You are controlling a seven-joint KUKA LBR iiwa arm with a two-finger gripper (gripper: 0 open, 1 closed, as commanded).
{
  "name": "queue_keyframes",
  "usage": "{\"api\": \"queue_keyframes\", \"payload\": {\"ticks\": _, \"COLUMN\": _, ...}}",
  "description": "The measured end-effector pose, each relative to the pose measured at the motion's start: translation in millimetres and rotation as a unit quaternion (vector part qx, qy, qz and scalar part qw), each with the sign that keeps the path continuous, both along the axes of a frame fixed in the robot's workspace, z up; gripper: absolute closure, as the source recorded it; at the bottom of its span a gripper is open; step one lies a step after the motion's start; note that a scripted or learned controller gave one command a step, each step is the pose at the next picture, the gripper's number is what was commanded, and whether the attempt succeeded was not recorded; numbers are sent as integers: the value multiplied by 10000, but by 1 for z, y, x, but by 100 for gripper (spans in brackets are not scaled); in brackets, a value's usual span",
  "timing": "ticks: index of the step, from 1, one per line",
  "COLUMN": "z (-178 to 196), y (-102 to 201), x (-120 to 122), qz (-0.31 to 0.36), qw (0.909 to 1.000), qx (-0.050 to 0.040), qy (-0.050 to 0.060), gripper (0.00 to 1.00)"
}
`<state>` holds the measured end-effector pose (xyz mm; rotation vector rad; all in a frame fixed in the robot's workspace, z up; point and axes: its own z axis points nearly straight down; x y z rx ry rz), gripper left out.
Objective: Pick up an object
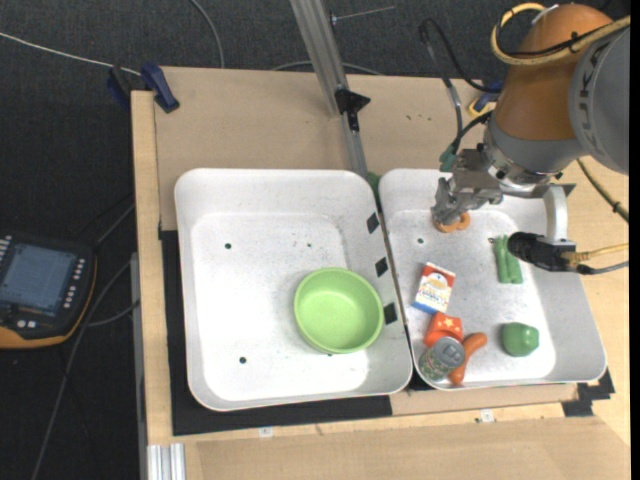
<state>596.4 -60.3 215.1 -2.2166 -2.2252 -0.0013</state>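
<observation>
My gripper [450, 211] hangs low over the back of the right bin [580, 318], right above a small orange object [455, 223] that peeks out under its fingers. Further forward in that bin lie a small white and red carton [434, 288], a long green piece [506, 260], a round green object [519, 339], an orange-red piece [446, 326], a round tin [440, 358] and an orange carrot-like piece [466, 350]. A light green bowl [338, 310] sits in the left bin [230, 268], near its right wall.
A grey pole [325, 58] slants up from between the bins at the back. A black connector with cable [535, 250] hangs off the arm over the right bin. A handheld pendant [40, 288] lies off the bench at the left.
</observation>
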Motion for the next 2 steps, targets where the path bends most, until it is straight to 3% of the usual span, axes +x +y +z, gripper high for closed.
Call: {"api": "queue_keyframes", "payload": {"ticks": 2, "z": -1, "y": 113, "x": -40, "qz": 9, "qw": 10000, "qx": 3, "qy": -1, "gripper": 100}}
